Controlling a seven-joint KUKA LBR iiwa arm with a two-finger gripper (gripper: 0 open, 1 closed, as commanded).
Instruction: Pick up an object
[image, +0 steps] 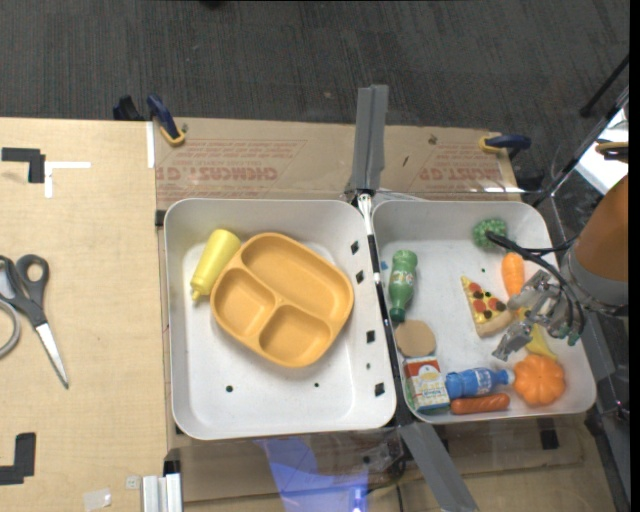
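Observation:
My gripper (520, 325) hangs low over the right side of the right bin (440, 222). It sits just right of a pizza slice (483, 301) and up-left of an orange pumpkin (540, 381). A yellow piece (541, 343) lies partly hidden beneath it. An orange carrot (513, 272) and green broccoli (489, 233) lie behind it. A blue bottle (477, 382) and a red sausage (481, 404) lie in front. I see nothing held.
In the right bin there are also a green bottle (402, 284), a brown cookie (415, 337) and a small carton (427, 386). The left bin (270, 405) holds a yellow divided plate (281, 298) and a yellow bottle (212, 262). Scissors (35, 312) lie on the bench at left.

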